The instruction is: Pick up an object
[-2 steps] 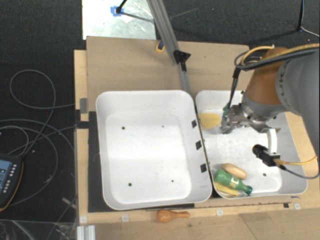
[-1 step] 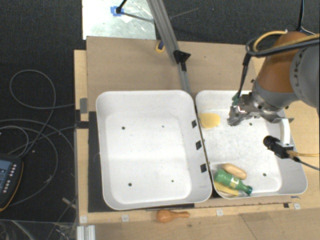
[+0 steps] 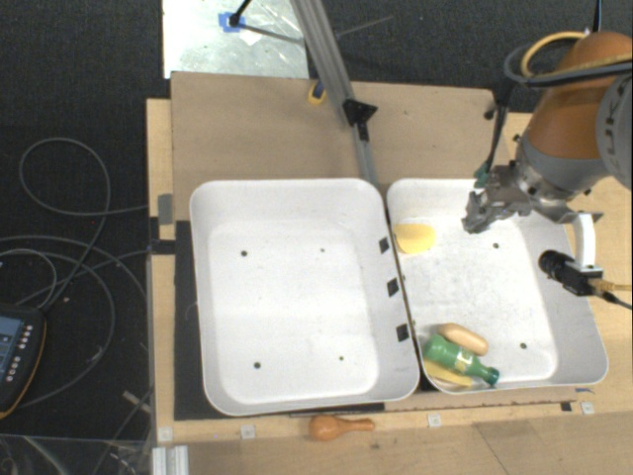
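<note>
Both bins are plain white: the left bin (image 3: 287, 295) shows a few small dark dots on its floor, and the right bin (image 3: 514, 305) has faint grey speckling. In the right bin lie a pale yellow lump (image 3: 414, 237), a tan bread-coloured roll (image 3: 463, 338) and a green bottle (image 3: 461, 359) with a yellow piece beneath it. The arm (image 3: 584, 107) is orange above grey, ending in a dark grey gripper (image 3: 482, 211). The bench (image 3: 257, 132) is light brown, and an orange-brown pear-shaped object (image 3: 336, 426) lies on its front edge
</note>
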`<state>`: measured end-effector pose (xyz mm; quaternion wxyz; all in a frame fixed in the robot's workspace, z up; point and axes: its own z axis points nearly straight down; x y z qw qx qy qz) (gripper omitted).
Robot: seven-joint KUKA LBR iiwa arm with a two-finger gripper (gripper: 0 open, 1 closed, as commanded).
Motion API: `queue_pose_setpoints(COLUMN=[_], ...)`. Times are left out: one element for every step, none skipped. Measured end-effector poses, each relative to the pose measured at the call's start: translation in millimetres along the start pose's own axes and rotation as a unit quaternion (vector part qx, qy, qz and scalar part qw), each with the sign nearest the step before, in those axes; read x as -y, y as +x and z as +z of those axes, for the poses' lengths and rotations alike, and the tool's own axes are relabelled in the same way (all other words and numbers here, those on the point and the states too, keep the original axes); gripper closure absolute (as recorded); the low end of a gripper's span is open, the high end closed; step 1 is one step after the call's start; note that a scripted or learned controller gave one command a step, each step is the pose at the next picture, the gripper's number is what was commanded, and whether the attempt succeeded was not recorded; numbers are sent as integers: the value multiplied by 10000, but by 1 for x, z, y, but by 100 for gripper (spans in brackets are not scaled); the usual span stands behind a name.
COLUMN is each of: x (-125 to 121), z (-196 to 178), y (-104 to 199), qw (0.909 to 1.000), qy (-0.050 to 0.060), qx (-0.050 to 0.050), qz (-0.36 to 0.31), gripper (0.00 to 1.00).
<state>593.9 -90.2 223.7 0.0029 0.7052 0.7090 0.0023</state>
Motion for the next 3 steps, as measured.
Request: queue_pose_setpoints(x=[9, 2, 5], z=[4, -5, -15], y=[50, 109, 169], qw=[10000, 10000, 10000], qy=[37, 26, 27], qx=[-16, -16, -18], qz=[-22, -29, -33], gripper=[100, 100, 100])
